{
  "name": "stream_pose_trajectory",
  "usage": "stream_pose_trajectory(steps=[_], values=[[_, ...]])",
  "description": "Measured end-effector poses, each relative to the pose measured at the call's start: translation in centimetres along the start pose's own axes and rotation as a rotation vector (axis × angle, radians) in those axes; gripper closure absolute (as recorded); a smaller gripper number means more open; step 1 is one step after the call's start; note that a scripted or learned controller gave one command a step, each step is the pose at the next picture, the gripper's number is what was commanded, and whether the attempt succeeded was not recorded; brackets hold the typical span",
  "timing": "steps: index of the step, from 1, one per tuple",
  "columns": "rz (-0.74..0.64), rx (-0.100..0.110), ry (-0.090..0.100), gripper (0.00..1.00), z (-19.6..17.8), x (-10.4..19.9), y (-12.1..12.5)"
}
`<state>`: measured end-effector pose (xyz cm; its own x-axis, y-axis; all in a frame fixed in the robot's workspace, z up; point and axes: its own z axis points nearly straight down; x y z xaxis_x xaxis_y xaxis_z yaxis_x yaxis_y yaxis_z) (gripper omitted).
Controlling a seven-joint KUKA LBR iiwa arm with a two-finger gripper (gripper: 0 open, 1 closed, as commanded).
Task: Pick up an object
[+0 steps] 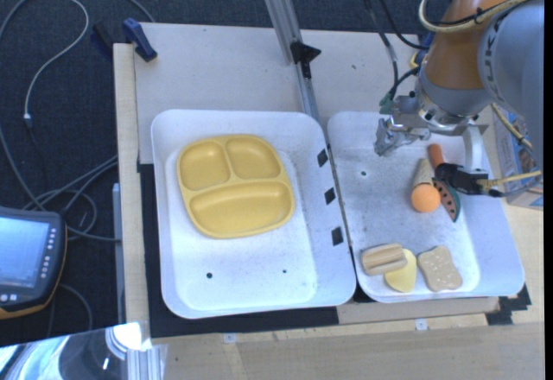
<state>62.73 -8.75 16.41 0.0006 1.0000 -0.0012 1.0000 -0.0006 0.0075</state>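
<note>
- The arm (505,33) is cut off by the right and top edges of the picture.
- The gripper (390,138) is small and dark; its tips are not clear.
- The handheld screen (26,262) is cut by the left edge.
- A shiny thing (78,357) at the bottom left is cut off and too blurred to name.

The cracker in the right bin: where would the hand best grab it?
Probably from straight above, pinching the cracker across its two long edges. It lies flat near the right bin's front rim, with the yellow wedge close on its left.
</note>
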Motion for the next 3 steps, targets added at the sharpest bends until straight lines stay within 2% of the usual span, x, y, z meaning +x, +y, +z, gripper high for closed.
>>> stream_pose_trajectory(steps=[1, 2, 3], values=[[-0.002, 0.0, 0.0, 1.0, -5.0, 0.0, 0.2], [-0.006, 0.011, 0.005, 1.0, -4.6, 5.0, -0.6], [-0.008, 0.009, 0.005, 1.0, -5.9, 11.0, -1.5]])
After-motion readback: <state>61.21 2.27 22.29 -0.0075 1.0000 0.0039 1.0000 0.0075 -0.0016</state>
